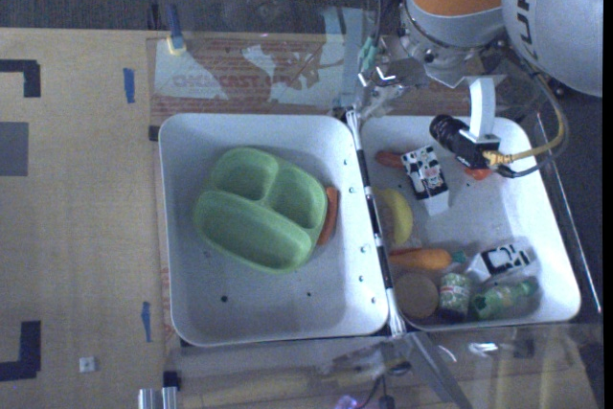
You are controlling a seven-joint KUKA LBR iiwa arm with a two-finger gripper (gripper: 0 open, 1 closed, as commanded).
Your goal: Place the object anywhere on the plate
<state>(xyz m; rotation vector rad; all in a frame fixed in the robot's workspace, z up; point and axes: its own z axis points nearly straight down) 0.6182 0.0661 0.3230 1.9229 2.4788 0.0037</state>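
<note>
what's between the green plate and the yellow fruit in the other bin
In the camera view, an orange carrot-like piece beside the green plate, then the bins' rims, then the yellow fruit.

Illumination even, overhead, moderately bright. White bins (259, 316) slightly overexposed with a bluish cast. Glare on the clear sheet (254, 67) behind them. Soft shadows under the plate (261, 208). Overall focus mildly soft.

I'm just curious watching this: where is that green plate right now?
The green plate lies in the left bin of the camera view, toward its upper middle, with an orange carrot-like piece against its right edge, near the divide to the right bin.
</note>
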